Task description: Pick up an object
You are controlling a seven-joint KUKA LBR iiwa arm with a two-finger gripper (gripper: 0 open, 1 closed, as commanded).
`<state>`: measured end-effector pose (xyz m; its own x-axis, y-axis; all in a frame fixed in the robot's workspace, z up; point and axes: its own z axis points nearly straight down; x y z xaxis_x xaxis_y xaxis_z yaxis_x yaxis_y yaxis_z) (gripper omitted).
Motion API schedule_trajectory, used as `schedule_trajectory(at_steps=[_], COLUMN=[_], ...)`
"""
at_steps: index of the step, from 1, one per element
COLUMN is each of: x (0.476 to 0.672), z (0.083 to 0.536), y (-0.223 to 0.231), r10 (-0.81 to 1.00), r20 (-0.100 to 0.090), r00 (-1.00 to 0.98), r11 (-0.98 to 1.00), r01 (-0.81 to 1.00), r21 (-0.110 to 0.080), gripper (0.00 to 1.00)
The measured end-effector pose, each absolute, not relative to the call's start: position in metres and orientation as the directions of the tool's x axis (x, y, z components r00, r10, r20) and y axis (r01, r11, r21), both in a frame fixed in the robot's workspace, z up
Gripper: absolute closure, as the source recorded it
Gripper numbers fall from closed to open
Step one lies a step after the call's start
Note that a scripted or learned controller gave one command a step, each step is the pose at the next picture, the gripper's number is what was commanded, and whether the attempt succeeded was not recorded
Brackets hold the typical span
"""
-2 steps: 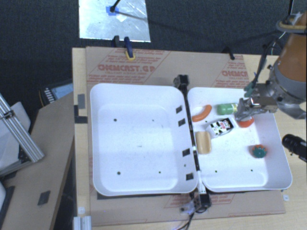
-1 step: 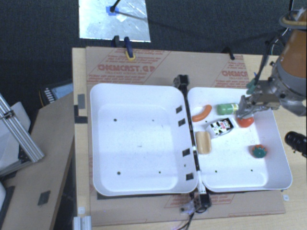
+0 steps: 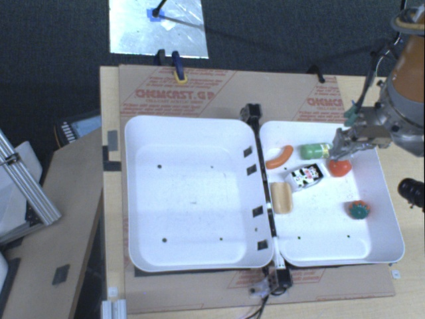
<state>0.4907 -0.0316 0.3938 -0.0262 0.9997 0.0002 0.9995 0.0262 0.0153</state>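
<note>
Two shallow white bins sit side by side on the desk (image 3: 199,85); the left bin (image 3: 192,191) holds nothing, while the right bin (image 3: 332,244) carries the objects. The gripper (image 3: 340,153) hangs over the right bin's far side, just above a red ball (image 3: 340,168) and beside a green bottle (image 3: 313,151); whether its fingers are spread or closed cannot be told. Nearby lie an orange sausage (image 3: 279,157), a black-and-white patterned block (image 3: 305,176), a tan block (image 3: 281,197) and a small teal-and-orange toy (image 3: 358,210).

Arm (image 3: 405,105) reaching leftward (wrist low).
</note>
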Motion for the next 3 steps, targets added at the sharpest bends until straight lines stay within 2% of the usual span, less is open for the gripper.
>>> schedule_trajectory(at_steps=[1, 2, 3], x=[0.492, 0.486, 0.487], z=[0.405, 0.305, 0.321], y=[-0.032, -0.057, -0.055], r10=[0.999, 1.000, 1.000], r20=[0.000, -0.001, 0.000], r00=[-0.032, 0.002, -0.004], r11=[0.032, -0.002, 0.004], r01=[0.999, 1.000, 1.000], r21=[0.018, -0.007, 0.003], gripper=[1.00, 1.00, 1.00])
